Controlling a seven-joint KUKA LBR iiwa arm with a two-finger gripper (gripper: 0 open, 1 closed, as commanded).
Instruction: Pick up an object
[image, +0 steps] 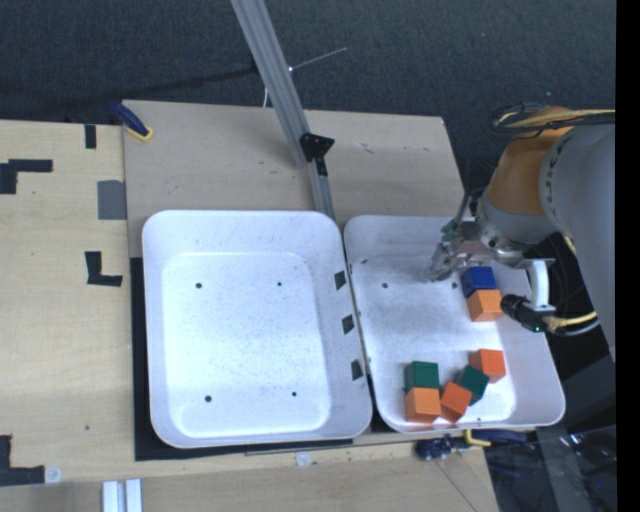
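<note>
Pale wood is what I'm looking at first: the bench (60, 300) spreads wide to the left, marked with dark tape pieces, and a grey metal pole (285, 95) slants down across it to the seam between the bins.

The left bin (160, 300) is the biggest thing on it, with plain white floor from rim to rim, so there's open room on that side.

The right bin (375, 330) sits touching it, and this is where it gets tight. The arm (560, 190), grey with its orange band, comes in over the far right corner, and my hand (445, 262) is down near the bin's back rim, low over the white floor. I can't tell how far apart its tips are from here; the pads are lost in the dark cluster of the wrist, and I see nothing gripped in it.

Just right of the hand, a blue block (479, 279) lies against an orange block (485, 305), both close to the right wall. A bare strip of floor runs down the middle of the bin.

Along the near edge sits the cluster: a green block (423, 374) with an orange one (422, 402) touching its near side, another orange block (455, 399) beside that, a darker green block (473, 382) and an orange block (489, 362) at the right end.
</note>
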